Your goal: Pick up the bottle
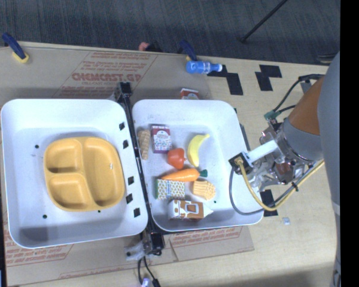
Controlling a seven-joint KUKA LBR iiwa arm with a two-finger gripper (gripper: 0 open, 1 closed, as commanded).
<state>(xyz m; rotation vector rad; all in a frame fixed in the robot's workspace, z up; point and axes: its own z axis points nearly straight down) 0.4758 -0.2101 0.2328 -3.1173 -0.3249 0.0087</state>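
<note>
Bottle (202, 67): one, small and blue, lying on its side on the bench just past the far rim of the right bin, outside both bins and well apart from the gripper.
Counts: two white bins, one yellow tray, eight toy foods and packets, two blue clamps.
Cardboard sheet (107, 70): flat and brown with red print, under both bins; one blue clamp (15, 48) sits at its far left corner and a second clamp (188, 49) near the bottle.
Left bin (18, 160): shallow, smooth, with rounded corners; it holds only the yellow tray (84, 172), a glossy rounded plate split into three compartments.
Right bin (227, 130): from left to right, a ribbed beige cob (145, 143), a red-and-white box (161, 138), a green patterned packet (170, 188), a round red tomato (176, 157), an orange carrot (180, 175) with a green tip, a brown-and-white carton (188, 209) at the near wall, a curved yellow banana (196, 148), and a bumpy yellow corn piece (203, 189).
Gripper (270, 173): just outside the right bin's right rim, over the bench; from where I stand I cannot tell whether it is open or closed, and nothing shows in it.
</note>
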